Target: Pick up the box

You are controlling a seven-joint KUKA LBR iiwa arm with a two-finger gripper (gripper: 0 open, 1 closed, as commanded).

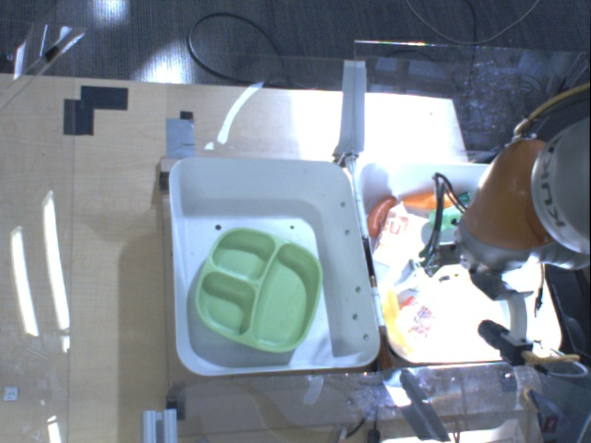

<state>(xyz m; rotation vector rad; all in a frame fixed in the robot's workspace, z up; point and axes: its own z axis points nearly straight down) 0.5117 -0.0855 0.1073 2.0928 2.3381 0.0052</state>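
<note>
- Green divided plate (258, 289) lies in the left bin (199, 187).
- Right bin (374, 181) holds glare-washed items; which is the box, I cannot tell.
- Arm (503, 210) hangs over them, gripper state unreadable.

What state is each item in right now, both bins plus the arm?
Green three-compartment plastic tray: lying flat in the left white bin, compartments bare.
Right white bin: overexposed, holds a jumble of items.
Red-orange sausage-shaped item: lying near that bin's left wall.
White printed package: lying flat at the bin's front.
Grey arm with orange band: reaching over the right bin.
</note>
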